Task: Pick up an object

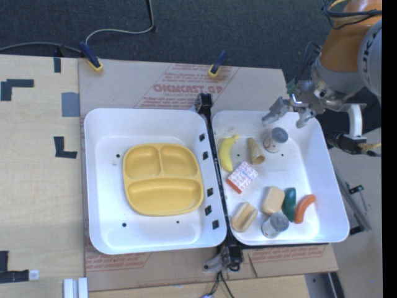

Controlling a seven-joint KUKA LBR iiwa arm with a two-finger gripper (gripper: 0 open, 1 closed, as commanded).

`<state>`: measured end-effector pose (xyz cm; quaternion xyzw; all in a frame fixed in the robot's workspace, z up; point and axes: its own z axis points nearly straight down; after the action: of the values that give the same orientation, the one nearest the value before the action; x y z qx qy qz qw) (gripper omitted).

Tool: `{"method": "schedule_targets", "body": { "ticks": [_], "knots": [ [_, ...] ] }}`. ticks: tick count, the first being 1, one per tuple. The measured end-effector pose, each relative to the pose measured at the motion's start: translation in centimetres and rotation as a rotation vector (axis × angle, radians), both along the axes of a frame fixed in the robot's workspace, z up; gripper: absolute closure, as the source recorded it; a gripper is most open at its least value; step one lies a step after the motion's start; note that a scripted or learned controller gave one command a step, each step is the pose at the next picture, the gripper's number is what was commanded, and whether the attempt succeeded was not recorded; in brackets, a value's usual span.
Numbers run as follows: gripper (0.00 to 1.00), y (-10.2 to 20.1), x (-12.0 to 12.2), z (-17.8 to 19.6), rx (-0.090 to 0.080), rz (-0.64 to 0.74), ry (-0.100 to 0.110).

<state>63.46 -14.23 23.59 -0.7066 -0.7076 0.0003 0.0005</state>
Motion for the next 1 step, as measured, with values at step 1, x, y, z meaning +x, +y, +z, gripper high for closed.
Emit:
{"method": "schedule_targets", "body": {
  "ticks": [1],
  "knots": [
    [0.0, -0.29, -0.5, -10.12, -0.005, 0.001, -0.015]
  ]
}}
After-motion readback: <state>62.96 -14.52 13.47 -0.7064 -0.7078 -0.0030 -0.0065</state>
